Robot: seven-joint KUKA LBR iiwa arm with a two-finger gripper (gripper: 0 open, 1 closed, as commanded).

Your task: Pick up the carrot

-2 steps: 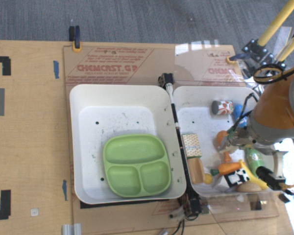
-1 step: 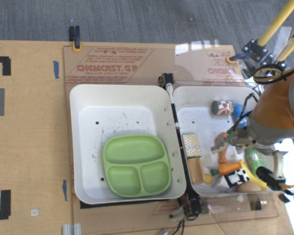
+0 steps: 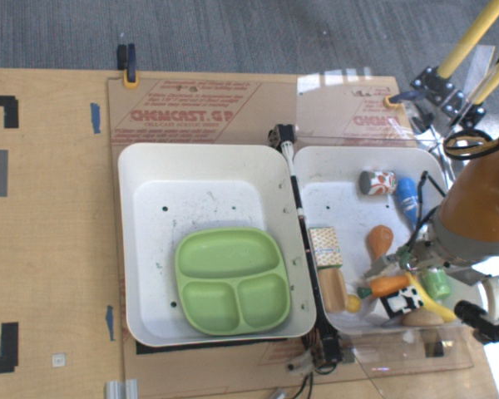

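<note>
The table point(image 3: 41, 248) carries my two white bins side by side. The left bin point(image 3: 150, 223) holds a green divided plate point(image 3: 231, 279) in its near half. The right bin point(image 3: 337, 177) is the crowded one, and my arm comes over it from the right, its orange band point(image 3: 482, 202) hanging above the bin's right side.

Inside that bin, far to near: a small can point(image 3: 377, 182) lies on its side, a blue bottle point(image 3: 407, 198) just right of it, an orange pear-shaped piece point(image 3: 380, 241) nearer the middle, and a patterned block point(image 3: 325, 247) against the left wall. The carrot point(image 3: 387, 285), orange and lying roughly left to right, sits in the near right part of the bin, touching a black-and-white block point(image 3: 403, 301) and a yellow banana-like piece point(image 3: 439, 308).

My fingers point(image 3: 403, 264) hover directly above the carrot, at its far side. Whether they are wide or narrow I cannot tell; the wrist hides them.

I judge this to be the approach, grasp not yet made. Next I need to settle straight down astride the carrot's narrow width, clear of the neighbours, then close.
</note>
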